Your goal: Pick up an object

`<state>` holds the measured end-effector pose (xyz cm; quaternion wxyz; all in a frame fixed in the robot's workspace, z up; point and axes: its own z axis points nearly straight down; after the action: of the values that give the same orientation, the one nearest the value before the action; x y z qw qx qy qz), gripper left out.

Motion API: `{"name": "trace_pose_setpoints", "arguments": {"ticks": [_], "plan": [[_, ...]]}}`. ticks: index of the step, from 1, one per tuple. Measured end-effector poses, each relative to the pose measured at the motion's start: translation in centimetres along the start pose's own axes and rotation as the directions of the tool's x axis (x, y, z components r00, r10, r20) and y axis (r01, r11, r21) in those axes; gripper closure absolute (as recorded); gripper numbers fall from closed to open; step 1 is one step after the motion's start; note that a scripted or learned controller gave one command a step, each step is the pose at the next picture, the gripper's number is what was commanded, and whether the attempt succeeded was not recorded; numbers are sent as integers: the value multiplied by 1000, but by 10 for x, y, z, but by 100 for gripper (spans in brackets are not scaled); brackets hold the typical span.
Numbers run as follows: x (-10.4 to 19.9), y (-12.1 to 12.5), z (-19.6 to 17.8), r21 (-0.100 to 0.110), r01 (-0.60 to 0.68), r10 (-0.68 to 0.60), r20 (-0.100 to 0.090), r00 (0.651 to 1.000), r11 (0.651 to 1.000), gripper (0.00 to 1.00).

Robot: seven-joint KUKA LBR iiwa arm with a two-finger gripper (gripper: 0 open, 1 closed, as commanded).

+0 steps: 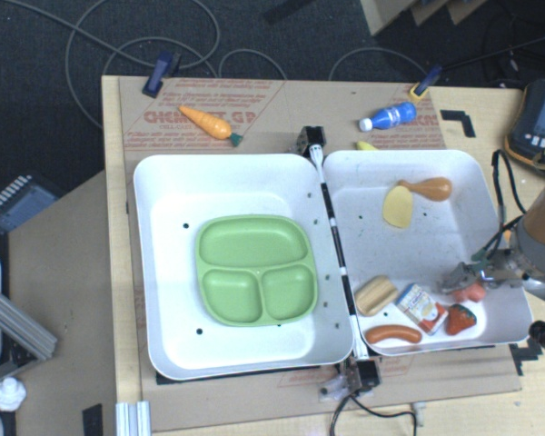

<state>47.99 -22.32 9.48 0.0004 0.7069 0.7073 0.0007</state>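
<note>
The gripper (465,280) sits at about four o'clock in the right bin (454,175), low over a small red piece (473,292); whether its claw is wide or narrow cannot be told. Below lie a strawberry (461,319), a glossy sausage (393,335) with its long axis running nine to three, a bread roll (375,294) and a printed packet (420,305). A smooth drumstick (429,188) points toward three. The left bin (163,243) holds a green divided plate (255,269)
</note>
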Motion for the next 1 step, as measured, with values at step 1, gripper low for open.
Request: {"name": "trace_pose_setpoints", "arguments": {"ticks": [1], "plan": [[83, 43, -78, 0, 2, -2, 0, 1000, 1000, 100]]}}
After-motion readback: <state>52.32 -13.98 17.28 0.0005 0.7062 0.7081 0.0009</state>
